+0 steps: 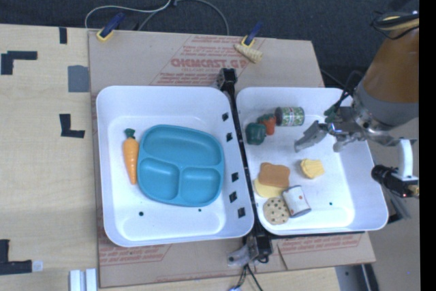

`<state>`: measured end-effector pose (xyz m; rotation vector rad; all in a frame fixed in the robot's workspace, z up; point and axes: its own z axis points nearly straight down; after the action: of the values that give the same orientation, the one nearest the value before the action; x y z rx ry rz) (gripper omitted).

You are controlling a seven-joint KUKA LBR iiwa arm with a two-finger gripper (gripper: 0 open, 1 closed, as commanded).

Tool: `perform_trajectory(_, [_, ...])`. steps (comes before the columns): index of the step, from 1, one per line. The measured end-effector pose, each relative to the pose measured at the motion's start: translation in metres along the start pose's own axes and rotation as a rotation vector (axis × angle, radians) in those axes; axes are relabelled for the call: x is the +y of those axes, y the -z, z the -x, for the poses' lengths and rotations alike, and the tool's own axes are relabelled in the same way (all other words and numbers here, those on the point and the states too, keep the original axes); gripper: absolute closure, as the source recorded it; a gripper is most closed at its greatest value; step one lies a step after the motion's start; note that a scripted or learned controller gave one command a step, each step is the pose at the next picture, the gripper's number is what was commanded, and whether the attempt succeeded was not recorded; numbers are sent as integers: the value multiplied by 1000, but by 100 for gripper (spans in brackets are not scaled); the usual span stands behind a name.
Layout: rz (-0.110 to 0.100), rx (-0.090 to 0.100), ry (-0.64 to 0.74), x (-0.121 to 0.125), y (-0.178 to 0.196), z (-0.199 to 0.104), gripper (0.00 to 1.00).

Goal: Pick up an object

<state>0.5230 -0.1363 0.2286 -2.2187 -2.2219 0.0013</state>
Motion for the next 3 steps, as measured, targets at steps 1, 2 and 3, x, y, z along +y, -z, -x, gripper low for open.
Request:
perform_trajectory(1, [-2, -1, 3, 64, -143, -29, 0])
perform_trajectory(2, [-21, 2, -2, 120, -144, -34, 0])
perform_trajectory(3, [-64, 6, -12, 135, -146, -34, 0])
